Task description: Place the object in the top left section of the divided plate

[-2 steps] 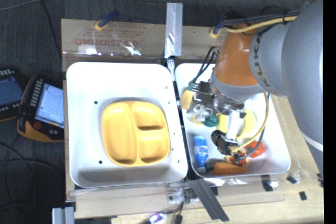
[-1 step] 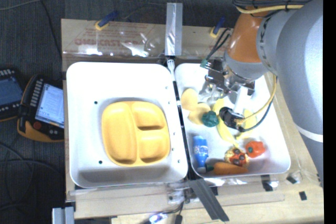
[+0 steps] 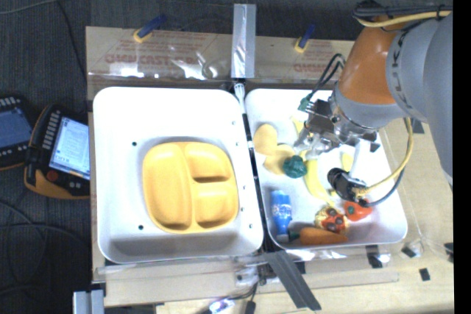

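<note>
A yellow divided plate [image 3: 191, 184] lies in the left white bin [image 3: 118, 121], with one large section on its left and two smaller ones on its right; nothing rests on it. My gripper [image 3: 309, 147] hangs over the right bin [image 3: 390, 220], just above and to the right of a teal object [image 3: 295, 167]. Beside the teal object lie a pale yellow pear-shaped piece [image 3: 265, 136] and a yellow banana [image 3: 317, 179]. The wrist hides part of what lies under it.
Also in the right bin are a blue can [image 3: 281, 207], an orange carrot [image 3: 318, 235], a red and yellow toy [image 3: 331, 218] and a red tomato-like piece [image 3: 359, 211]. A cable with a black end [image 3: 338, 179] loops off the wrist. A handheld pendant [image 3: 59, 154] sits left of the bench.
</note>
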Action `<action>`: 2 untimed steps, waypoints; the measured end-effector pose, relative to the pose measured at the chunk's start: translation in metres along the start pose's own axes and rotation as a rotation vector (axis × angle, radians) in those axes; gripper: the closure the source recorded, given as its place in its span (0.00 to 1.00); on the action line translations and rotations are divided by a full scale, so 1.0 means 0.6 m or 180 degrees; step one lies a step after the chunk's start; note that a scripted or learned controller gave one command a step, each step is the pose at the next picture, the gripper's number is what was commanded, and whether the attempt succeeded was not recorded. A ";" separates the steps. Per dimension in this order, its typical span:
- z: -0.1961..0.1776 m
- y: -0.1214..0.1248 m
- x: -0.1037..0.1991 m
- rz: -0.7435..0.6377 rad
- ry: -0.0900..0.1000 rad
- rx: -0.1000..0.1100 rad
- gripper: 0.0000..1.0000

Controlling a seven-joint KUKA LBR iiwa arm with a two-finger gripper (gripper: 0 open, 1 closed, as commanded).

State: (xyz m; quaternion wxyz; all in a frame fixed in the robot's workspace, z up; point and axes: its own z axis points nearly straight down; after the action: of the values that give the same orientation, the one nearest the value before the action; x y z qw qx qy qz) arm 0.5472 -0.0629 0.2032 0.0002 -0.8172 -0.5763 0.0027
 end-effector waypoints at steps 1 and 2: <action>0.020 -0.055 0.070 -0.0268 0.0006 0.0002 1.00; 0.035 -0.137 0.067 -0.0157 0.0006 0.0009 1.00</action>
State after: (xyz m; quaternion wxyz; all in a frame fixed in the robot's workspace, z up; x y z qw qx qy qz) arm 0.4833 0.0026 0.1821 0.0019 -0.8027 -0.5963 0.0028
